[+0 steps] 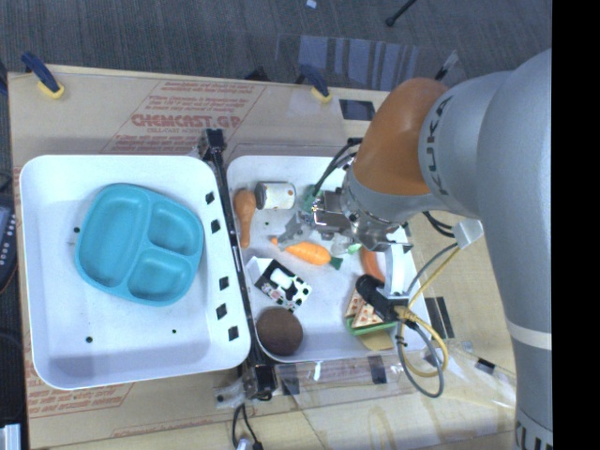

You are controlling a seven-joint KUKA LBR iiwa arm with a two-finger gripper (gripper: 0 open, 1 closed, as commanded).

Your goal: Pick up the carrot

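The carrot (pixel 307 252) is small and orange with a green tip at its right end. It lies flat on the floor of the right bin (pixel 323 340), near the middle. My gripper (pixel 319 221) hangs just above the carrot's upper side, under the orange wrist band, and the arm's bulk hides the bin's right part. Whether the carrot is held cannot be made out from this view.
A longer orange piece (pixel 244 216) lies along the right bin's left wall, with a white can (pixel 275 195) beside it. A black-and-white toy (pixel 284 286), a brown ball (pixel 278 332) and a pizza slice (pixel 364 313) sit nearer the front. The left bin holds a blue divided plate (pixel 141 242).
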